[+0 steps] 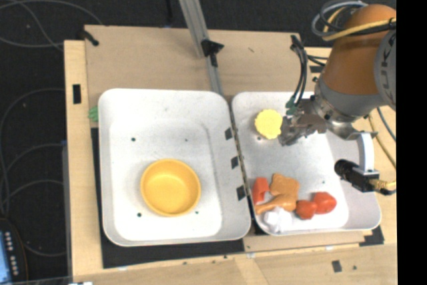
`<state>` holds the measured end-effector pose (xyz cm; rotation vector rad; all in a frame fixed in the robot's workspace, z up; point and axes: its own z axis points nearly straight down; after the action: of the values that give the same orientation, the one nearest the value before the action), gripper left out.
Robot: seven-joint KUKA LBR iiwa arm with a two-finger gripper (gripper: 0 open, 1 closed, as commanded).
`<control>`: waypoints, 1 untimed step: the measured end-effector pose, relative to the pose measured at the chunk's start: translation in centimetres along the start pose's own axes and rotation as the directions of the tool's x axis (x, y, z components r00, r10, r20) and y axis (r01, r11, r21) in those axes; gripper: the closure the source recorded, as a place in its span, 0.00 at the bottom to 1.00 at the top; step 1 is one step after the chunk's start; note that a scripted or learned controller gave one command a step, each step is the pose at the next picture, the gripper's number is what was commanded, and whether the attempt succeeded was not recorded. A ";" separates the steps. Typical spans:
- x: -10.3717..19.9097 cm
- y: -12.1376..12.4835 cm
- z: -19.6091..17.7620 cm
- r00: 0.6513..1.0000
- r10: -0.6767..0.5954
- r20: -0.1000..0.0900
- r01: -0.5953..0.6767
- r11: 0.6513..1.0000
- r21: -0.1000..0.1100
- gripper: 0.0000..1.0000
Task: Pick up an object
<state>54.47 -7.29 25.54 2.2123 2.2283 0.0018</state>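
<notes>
Claw (291, 130) sits low in the right bin (347, 163), at its upper part, just beside the yellow round piece (268, 123) and touching or nearly touching that piece's right edge. From this slant I cannot tell how the claw is set, and nothing is visibly gripped. Likely target: the yellow piece, lying flat on the bin floor near the divider between the bins. It reads as a small, light toy-like object, probably smooth plastic or foam; judged stiff enough to pinch but prone to slide on the white floor if pushed from one side. Best hold would be across its width, one contact on each opposite edge, centred. Alternatives lie in the lower part of the same bin: an orange-tan block (285, 187), a red piece (324, 202), a smaller red-orange piece (260, 189), and a white crumpled item (275, 219), clustered and touching, so harder to isolate. The left bin (120, 117) holds a yellow bowl (170, 187), whose rim would offer a hold.
</notes>
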 end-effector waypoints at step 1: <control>5.4 1.5 -0.7 1.000 -0.002 -0.002 0.002 1.000 0.000 1.00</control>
<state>55.97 -1.89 26.28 2.2114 2.2310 0.0041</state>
